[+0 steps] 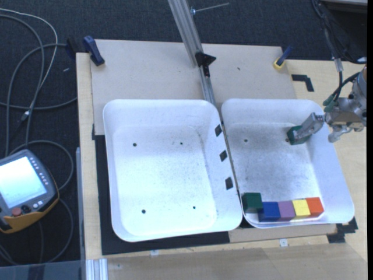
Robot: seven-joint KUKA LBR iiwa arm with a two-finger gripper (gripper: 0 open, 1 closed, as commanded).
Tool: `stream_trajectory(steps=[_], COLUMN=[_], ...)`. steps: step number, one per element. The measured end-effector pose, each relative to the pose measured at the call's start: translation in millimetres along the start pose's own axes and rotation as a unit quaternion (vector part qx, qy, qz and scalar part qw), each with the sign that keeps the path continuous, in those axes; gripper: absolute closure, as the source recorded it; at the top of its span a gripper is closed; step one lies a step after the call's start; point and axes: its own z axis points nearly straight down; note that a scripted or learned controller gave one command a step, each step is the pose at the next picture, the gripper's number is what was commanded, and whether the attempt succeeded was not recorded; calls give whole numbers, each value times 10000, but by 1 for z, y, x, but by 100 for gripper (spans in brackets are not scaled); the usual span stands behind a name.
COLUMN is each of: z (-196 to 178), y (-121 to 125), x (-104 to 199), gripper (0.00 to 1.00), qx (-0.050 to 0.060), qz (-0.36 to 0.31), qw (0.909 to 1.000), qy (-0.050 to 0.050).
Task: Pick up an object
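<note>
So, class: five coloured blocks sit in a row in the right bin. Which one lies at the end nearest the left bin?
The green block, at the row's left end; the blue, purple, yellow and orange blocks run rightward from it.

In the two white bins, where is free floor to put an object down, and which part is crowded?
The left bin has bare floor from wall to wall. In the right bin, the middle is free, between the hand near the far right and the row of blocks along the near wall. That near edge is crowded.
</note>
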Motion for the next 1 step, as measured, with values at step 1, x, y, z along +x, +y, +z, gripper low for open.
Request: stream_trajectory(steps=[1], z=[112], y=[28], x=[-42], gripper=[0], qx=[44], qz=[15], qw=[10000], qy=[6])
